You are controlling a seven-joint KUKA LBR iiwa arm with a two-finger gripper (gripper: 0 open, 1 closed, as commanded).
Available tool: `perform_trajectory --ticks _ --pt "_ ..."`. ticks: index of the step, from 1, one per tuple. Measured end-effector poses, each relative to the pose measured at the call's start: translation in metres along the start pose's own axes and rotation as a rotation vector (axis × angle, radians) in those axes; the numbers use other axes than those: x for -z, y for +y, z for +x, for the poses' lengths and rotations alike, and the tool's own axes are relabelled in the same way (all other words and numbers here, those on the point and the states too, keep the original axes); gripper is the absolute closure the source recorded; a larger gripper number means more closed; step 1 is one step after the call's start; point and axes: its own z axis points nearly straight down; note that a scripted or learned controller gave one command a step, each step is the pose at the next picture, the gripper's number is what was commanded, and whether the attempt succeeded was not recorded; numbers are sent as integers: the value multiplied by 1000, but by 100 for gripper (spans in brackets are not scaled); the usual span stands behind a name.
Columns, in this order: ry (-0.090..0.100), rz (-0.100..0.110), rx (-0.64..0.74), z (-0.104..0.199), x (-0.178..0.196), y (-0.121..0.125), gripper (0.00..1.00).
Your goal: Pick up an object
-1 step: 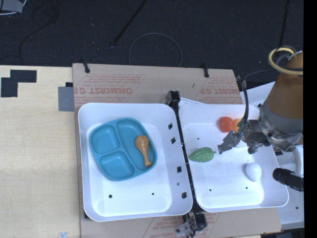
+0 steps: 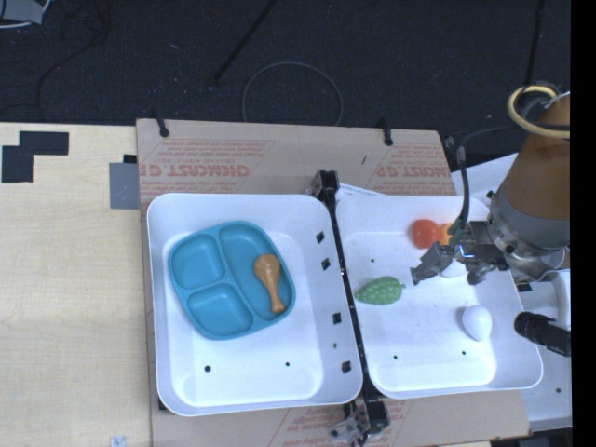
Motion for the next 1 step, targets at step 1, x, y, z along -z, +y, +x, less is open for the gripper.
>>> perform_trajectory --ticks 1 --pt "1 4 1 9 -53 -6 0"
